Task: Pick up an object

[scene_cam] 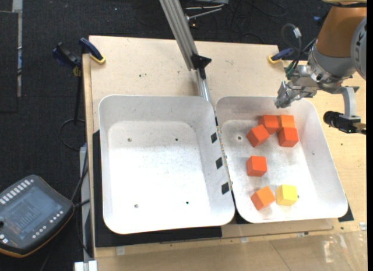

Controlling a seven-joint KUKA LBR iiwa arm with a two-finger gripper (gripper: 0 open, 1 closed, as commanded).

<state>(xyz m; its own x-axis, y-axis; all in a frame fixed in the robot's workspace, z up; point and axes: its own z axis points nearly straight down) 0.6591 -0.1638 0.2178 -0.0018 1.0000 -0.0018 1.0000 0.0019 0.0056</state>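
Pendant [26, 214]: grey, screen-faced, off the left bin [111, 147] toward the camera, on the floor side. Not in play.

Right bin [326, 165], landmark for what follows:
- Yellow cube [287, 194], near front wall, touching or just beside an orange cube [263, 197] to its left.
- Lone orange cube [256, 165], mid bin, well apart from the rest.
- Cluster of 3 orange cubes [274, 129] toward back wall, packed edge to edge, some tilted.

Gripper [285, 98]: above back rim of right bin, just behind the cluster, nothing seen between fingers. Open or closed: can't tell, too small and dark.

Risks, judged:
- Dropping into the cluster: fingers likely to land on neighbours, no gap to enter, cubes shoved not gripped.
- Back wall close; slope may foul one finger.
- Tilted faces: poor pad contact, slip on lift.
- Lone cube looks the safer pick, clear on all sides.

Look of cubes: small, matte, sharp-edged, prob. foam or wood.
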